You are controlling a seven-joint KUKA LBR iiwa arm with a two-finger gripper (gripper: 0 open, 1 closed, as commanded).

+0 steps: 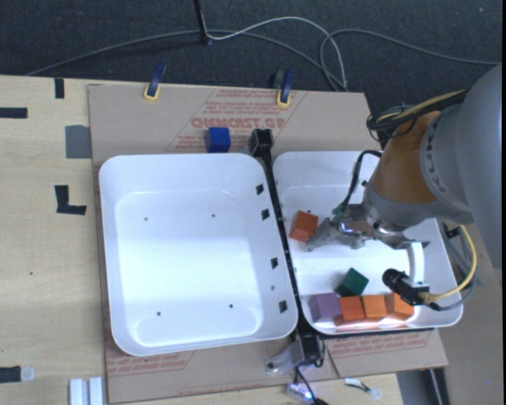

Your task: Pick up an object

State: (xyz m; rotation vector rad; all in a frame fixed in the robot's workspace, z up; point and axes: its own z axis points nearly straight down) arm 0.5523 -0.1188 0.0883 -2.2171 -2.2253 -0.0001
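Observation:
In the right bin [320,171] an orange block [304,225] lies near the left wall. My gripper [325,235] is low in this bin, just to the right of that block and close to touching it. I see nothing held in it. Along the bin's front wall sit a purple block [324,306] and a row of orange blocks [374,308]. A dark green block [352,282] lies just behind them. The grey arm with its orange band [405,171] covers the bin's right side.
The left bin [185,256] stands beside the right one, with a black divider [274,226] between them. A blue block [218,138] rests on the cardboard behind the bins. Cables [443,294] hang off the wrist near the front right corner.

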